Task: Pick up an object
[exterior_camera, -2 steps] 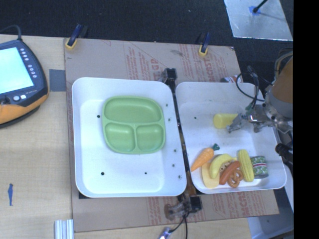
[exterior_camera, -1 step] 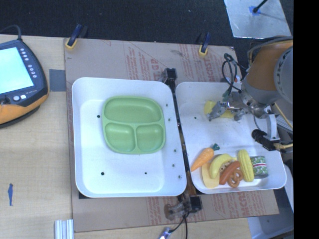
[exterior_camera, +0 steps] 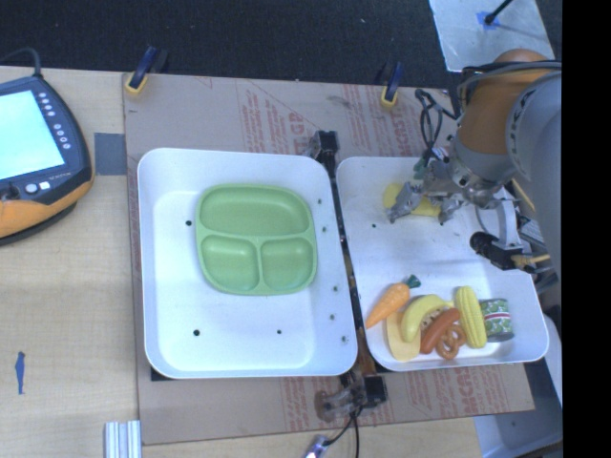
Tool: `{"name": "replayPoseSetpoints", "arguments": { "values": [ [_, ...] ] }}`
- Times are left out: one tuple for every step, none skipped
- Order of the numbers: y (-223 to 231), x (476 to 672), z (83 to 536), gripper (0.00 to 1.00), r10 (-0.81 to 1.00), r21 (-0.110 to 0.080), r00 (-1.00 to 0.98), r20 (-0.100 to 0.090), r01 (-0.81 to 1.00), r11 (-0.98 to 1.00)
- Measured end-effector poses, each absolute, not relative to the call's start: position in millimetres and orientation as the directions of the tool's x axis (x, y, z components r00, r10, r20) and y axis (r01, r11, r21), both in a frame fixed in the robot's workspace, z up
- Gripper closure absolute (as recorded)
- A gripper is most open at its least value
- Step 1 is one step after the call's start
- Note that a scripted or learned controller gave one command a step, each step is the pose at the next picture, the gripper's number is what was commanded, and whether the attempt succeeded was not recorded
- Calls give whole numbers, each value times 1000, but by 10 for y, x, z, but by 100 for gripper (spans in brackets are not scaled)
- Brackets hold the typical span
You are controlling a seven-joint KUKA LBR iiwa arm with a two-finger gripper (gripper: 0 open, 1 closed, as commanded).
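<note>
- The arm has a smooth, rounded grey casing.
- A broad orange band rings it above the wrist.
- Thin dark cables loop beside the wrist.
- The gripper is grey metal, with a black fitting near it.

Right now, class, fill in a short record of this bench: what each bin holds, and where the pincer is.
left bin: green divided plate, lying flat
right bin: toy carrot, banana, corn cob, small can, yellow piece
food pile: clustered at the near edge
pincer: low at the bin's far side, by the yellow piece
grip: cannot tell
</note>
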State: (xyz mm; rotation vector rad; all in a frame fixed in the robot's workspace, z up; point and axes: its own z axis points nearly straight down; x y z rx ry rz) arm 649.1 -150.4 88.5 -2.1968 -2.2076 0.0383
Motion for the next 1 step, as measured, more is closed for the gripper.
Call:
{"name": "replayPoseSetpoints", "arguments": {
  "values": [
    [-1776, 5996, 917, 0, 1000, -4, -5, -2, 1000, 5]
  ]
}}
